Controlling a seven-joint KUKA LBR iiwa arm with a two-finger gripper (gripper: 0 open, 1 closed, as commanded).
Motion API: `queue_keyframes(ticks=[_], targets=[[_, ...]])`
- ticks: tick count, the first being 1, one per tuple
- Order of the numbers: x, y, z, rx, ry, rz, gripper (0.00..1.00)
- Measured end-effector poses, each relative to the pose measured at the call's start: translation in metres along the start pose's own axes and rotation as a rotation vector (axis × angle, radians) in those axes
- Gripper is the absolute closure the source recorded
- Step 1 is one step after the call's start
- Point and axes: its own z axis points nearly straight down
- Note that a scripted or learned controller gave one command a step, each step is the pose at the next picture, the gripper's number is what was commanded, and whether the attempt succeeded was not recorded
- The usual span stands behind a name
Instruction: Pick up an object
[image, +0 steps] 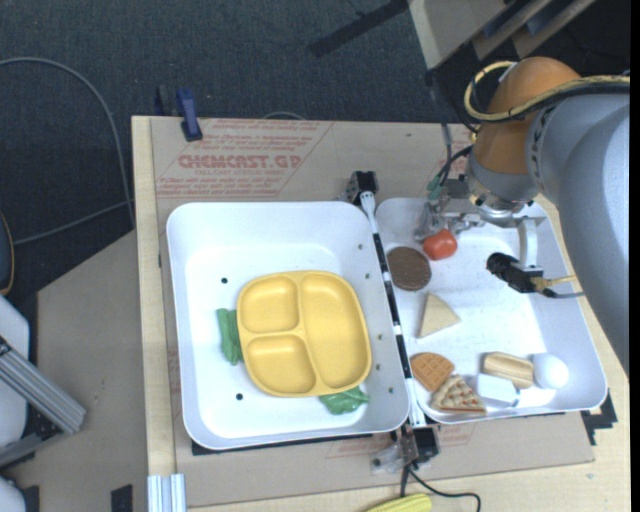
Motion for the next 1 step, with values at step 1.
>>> queue_keyframes(ticks=[1], targets=[[0.0593, -0.048, -0.0874, 0.011, 0.004, 0.002, 1.0]])
